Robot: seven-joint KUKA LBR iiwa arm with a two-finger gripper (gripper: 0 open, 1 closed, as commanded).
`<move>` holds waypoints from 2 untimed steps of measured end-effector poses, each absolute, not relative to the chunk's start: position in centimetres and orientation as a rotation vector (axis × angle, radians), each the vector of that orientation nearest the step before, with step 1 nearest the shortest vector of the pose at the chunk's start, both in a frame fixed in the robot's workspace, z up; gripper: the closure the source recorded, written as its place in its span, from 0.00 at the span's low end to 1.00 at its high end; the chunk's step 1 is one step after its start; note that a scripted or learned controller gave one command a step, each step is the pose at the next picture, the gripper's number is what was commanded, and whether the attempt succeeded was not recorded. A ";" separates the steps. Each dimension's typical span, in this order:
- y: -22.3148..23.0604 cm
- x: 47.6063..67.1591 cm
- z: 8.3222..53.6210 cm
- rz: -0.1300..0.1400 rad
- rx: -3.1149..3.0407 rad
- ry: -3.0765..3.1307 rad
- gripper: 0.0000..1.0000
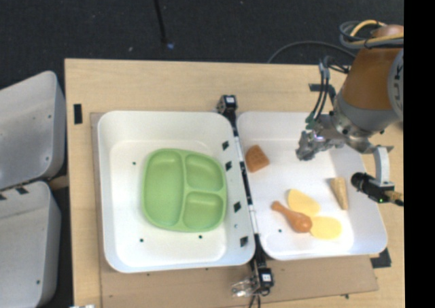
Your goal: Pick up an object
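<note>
Bench (163, 86) of pale wood on dark floor (204, 7); pincer (307, 148) state unclear.

I see the arm (367, 89) over the right bin (272, 245), near a brown block (256, 158), yellow pieces (302, 201) and a drumstick (292, 216). The left bin (115, 245) holds a green tray (183, 189).

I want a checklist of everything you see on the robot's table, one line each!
Surface: wooden bench bearing two white bins, left bin and right bin.
Job's things: brown chunk, drumstick-shaped piece, two yellow pieces, tan wedge, all in the right bin.
Clutter: green divided plate in the left bin.
Grippers: hand over the right bin, holding nothing visible.
Cables: dark cables by the arm.
Surroundings: dark floor.
</note>
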State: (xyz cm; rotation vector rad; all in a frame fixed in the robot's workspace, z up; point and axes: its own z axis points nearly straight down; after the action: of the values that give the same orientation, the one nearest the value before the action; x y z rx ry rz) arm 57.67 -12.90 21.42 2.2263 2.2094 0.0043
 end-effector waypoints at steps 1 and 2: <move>-13.1 57.8 24.3 0.004 2.220 2.216 1.00; -8.1 58.5 23.6 0.001 2.216 2.227 1.00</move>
State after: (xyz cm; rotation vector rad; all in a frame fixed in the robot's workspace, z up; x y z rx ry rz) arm 58.53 -8.11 23.64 2.2158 2.2268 0.0007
